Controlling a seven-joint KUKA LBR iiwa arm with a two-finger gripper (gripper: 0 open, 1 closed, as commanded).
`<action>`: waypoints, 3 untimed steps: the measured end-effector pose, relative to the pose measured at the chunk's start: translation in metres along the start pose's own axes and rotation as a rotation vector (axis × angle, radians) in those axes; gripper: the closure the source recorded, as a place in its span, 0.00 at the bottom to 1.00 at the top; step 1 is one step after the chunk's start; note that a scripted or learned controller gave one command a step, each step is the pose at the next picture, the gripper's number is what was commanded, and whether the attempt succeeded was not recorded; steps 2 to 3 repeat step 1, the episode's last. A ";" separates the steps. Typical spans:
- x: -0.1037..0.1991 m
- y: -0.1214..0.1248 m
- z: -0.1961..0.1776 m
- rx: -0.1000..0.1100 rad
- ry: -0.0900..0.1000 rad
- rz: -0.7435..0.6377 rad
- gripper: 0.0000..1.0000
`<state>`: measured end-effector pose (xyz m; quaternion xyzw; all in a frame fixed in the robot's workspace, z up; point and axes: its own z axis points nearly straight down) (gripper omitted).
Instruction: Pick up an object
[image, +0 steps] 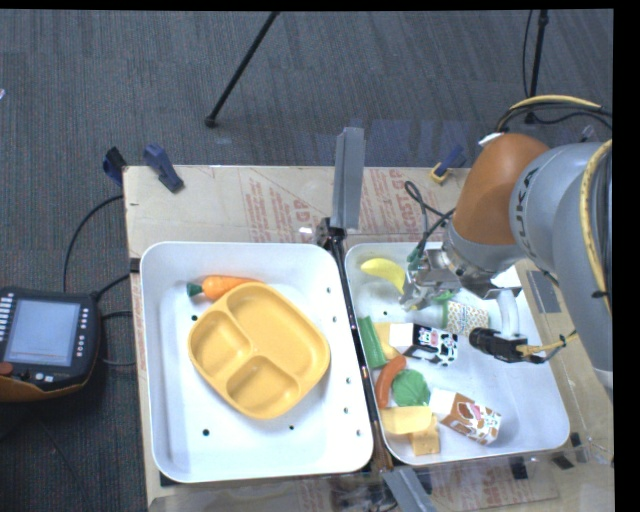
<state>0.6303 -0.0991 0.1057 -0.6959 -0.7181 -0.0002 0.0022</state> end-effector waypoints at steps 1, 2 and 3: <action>0.041 0.011 -0.111 -0.011 -0.003 -0.027 1.00; 0.041 0.011 -0.111 -0.011 -0.003 -0.027 1.00; 0.041 0.011 -0.111 -0.011 -0.003 -0.027 1.00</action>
